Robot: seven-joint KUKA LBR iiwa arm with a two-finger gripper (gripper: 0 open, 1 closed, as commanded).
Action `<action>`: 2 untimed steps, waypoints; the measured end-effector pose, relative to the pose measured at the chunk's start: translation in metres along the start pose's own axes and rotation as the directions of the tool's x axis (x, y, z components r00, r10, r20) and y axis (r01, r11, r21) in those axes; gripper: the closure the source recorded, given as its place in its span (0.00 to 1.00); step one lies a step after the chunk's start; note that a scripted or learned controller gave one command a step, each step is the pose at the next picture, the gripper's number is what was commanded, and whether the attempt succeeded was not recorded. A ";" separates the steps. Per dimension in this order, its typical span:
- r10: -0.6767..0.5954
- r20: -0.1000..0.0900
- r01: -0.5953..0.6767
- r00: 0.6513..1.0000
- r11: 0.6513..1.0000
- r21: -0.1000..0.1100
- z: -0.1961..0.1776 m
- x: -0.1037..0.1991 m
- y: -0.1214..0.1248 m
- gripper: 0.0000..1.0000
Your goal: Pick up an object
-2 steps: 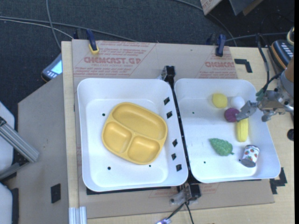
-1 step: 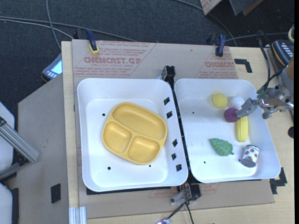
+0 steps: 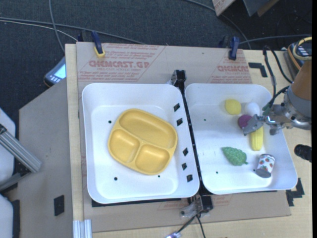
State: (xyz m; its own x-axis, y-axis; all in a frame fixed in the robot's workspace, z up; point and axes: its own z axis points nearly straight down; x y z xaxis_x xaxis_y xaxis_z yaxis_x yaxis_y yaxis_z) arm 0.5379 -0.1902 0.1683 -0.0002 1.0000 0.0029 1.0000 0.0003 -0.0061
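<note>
The grey two-finger gripper (image 3: 253, 124) is hovering in the right white bin (image 3: 208, 148), directly over a purple round toy (image 3: 244, 120); a yellow corn-shaped toy (image 3: 257, 140) is lying at its 6 o'clock. I cannot tell its grip state.

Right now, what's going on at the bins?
The arm reaches in from the right, with its gripper low over the right bin, among a purple piece, a white ball and a yellow corn-like piece. Nothing is clearly between its fingers. A yellow ball, a green piece and a small cup-like item also lie there. The left bin holds a yellow divided plate.
</note>
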 end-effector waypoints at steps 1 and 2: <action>0.000 0.000 0.000 1.000 1.000 -0.001 0.043 0.000 0.003 0.00; 0.003 0.014 -0.003 1.000 1.000 -0.019 0.077 -0.005 0.007 0.00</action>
State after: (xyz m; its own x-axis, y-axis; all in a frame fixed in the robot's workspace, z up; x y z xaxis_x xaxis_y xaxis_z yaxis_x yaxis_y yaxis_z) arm 0.5449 -0.1954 0.0910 0.0025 0.9999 -0.0112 0.9999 -0.0023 0.0129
